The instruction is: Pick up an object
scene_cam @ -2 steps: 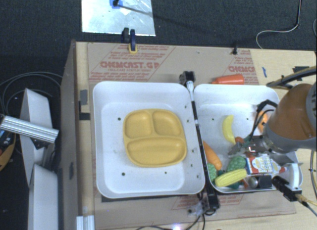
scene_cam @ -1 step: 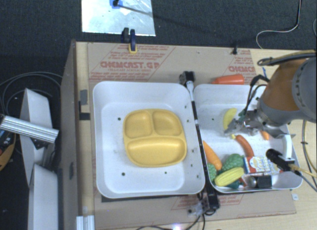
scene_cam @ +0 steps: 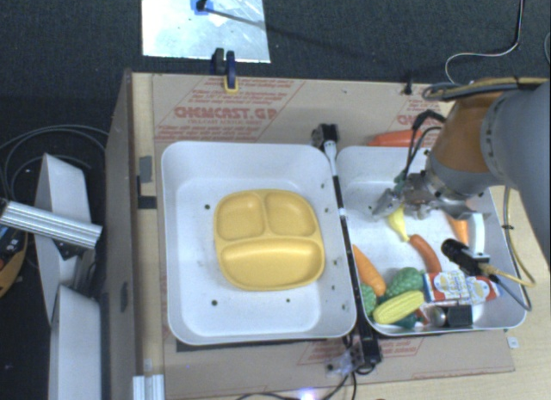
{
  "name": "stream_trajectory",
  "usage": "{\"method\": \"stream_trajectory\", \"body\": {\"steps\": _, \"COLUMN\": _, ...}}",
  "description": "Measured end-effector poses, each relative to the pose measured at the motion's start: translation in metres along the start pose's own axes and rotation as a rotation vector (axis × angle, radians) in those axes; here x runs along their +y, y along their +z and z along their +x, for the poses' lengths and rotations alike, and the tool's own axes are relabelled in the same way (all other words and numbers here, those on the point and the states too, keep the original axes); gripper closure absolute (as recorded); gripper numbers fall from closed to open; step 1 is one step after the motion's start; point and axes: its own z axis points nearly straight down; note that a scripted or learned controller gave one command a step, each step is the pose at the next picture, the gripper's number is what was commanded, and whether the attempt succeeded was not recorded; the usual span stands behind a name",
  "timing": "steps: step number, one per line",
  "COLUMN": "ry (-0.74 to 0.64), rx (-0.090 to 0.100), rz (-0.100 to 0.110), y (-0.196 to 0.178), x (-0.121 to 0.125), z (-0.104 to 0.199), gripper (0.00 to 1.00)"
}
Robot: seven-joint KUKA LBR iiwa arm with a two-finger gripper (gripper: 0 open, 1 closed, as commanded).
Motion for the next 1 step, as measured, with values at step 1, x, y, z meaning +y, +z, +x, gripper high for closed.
{"method": "stream_trajectory", "body": {"steps": 1, "ry": -0.002, "rx": 0.000, "rz": -0.003, "y": -0.0107, "x": 0.0009, "z": -0.0001, "gripper": 1.00}}
